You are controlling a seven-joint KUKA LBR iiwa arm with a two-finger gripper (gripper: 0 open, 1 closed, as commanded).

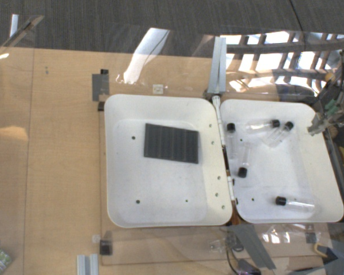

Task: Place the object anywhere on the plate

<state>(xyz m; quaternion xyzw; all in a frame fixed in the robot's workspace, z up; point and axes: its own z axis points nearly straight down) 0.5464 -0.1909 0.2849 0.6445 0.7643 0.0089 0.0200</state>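
Note:
A dark grey ribbed plate (171, 143) lies flat in the left white bin (120, 205), toward its back. Several clear vials with black caps lie in the right white bin (327, 211): one by the left wall (230, 128), two near the back middle (281, 126), one lower left (242, 171), one near the front (295, 203). My gripper (322, 123) hangs at the right bin's far right edge, partly cut off by cables and frame parts. It is well away from the plate and nothing shows in it.
A raised divider with a hinge strip (223, 153) runs between the two bins. A metal frame and cables (332, 90) crowd the back right corner. Wooden bench top (46, 153) spreads to the left of the bins.

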